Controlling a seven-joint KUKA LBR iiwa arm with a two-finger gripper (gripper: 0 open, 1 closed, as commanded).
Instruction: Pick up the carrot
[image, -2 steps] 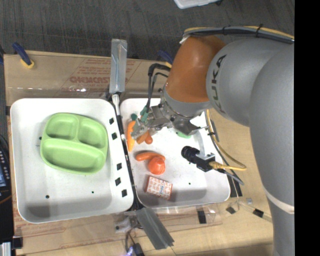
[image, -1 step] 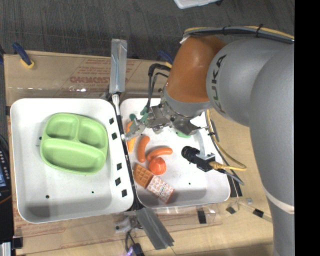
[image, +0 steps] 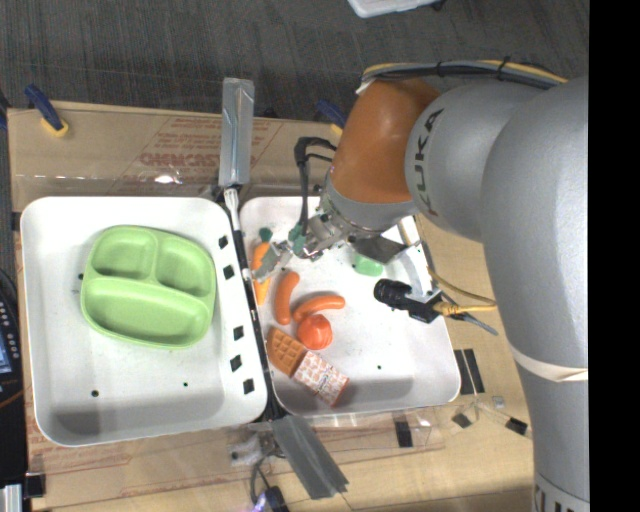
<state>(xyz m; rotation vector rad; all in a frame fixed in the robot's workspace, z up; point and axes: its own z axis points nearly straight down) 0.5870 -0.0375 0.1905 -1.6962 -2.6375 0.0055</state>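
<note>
Robotics lab, test cell, not home or kitchen. Industrial KUKA arm (image: 500, 160), grey with orange band, brand lettering on housing, cables trailing at wrist. Table (image: 100, 130) covered with printed cardboard sheet held by blue clamps (image: 45, 108). Two shallow white bins (image: 40, 330) fixed side by side, metal strip (image: 236, 130) at their joint. Toy plastic food (image: 300, 300) in right bin, green divided tray (image: 150, 285) in left. Dark carpet floor (image: 150, 40) beyond.

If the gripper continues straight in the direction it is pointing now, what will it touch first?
Probably the carrot. The gripper points down and toward the left wall of the right bin, and the carrot lies against that wall, just beyond its tip. Depth is unclear from above, so it might meet the bin floor beside the carrot instead.
</note>
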